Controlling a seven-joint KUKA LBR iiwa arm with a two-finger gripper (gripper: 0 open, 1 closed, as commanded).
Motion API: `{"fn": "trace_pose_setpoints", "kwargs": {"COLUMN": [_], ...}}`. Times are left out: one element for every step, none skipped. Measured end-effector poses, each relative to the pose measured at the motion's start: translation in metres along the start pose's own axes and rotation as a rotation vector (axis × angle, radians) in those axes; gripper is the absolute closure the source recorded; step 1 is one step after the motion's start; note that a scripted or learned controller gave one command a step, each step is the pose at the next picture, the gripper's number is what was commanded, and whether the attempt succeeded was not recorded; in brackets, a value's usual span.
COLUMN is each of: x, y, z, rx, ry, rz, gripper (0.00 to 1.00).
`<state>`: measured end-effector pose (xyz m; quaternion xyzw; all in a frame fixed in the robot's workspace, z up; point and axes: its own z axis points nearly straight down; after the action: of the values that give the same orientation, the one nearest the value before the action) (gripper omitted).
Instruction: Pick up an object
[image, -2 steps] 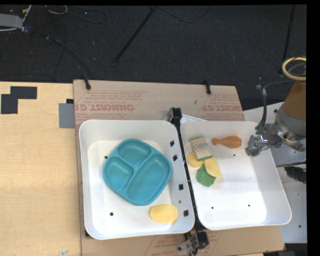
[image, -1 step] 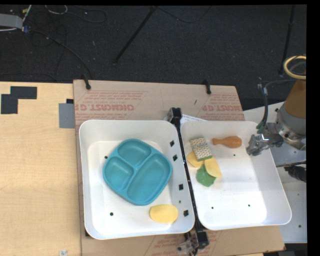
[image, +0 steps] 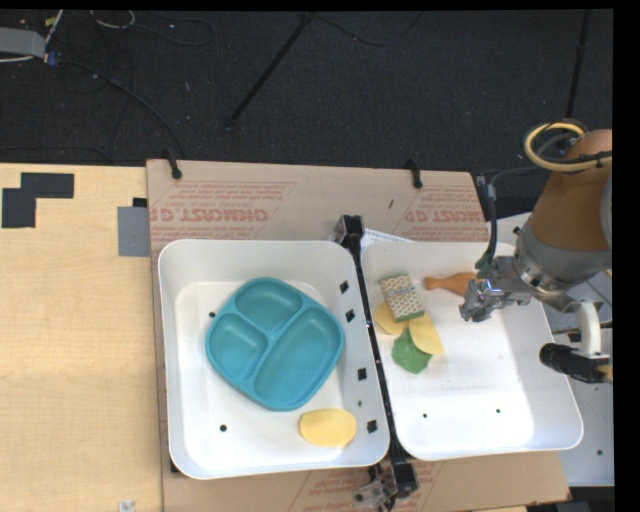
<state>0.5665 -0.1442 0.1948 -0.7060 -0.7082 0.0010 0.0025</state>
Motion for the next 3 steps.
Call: {"fn": "trace_pose_setpoints", "kwargs": {"x": [0.047,0.099,0.146], "y": [-0.007,-0.020,-0.041], "z": [-0.013,-0.026,-0.033], "rx": [-0.001,-0.001,0.001], "ry": [-0.001,0.001,0.000], "rz": [0.000,-0.002,-0.001], "gripper": [1.00,1.00,1.00]}}
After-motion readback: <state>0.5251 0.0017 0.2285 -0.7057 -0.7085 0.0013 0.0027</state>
